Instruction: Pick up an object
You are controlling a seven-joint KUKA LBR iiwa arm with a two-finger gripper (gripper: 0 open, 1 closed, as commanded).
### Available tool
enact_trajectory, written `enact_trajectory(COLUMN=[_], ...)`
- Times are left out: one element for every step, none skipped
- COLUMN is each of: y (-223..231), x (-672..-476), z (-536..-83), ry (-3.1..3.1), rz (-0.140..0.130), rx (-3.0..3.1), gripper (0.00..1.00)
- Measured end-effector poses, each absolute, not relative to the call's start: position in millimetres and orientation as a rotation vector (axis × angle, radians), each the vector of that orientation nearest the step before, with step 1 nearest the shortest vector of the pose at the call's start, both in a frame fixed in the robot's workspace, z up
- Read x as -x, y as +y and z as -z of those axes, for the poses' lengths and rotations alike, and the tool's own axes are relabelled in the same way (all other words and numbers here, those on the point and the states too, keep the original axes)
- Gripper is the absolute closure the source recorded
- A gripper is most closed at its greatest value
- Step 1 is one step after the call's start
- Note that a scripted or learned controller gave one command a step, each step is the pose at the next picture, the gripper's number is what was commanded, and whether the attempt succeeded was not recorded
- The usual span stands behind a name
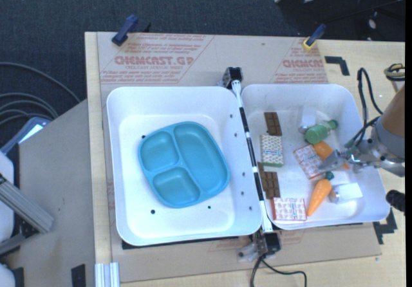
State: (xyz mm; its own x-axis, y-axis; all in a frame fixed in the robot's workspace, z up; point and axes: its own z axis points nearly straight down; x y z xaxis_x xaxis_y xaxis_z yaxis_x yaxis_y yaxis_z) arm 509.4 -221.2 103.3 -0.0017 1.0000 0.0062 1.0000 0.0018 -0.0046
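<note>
Carrot (318,195) in right bin (293,94), long axis tilted near-vertical, just below-left of gripper (335,162). Finger spread: cannot tell, too blurred. Carrot is closest candidate.

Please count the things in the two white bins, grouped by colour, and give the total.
Blue: 1, divided plate
Brown: 2, bars
Orange: 2, carrot, small piece
Green: 1, bottle
White or patterned packets: 4
Total: 10
</note>
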Motion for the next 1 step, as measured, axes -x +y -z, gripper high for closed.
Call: enact_trajectory(y=[-131.1], x=[-543.2], z=[-84.3], ry=[-2.221], rz=[0.0], rx=[2.217], gripper=[0.0])
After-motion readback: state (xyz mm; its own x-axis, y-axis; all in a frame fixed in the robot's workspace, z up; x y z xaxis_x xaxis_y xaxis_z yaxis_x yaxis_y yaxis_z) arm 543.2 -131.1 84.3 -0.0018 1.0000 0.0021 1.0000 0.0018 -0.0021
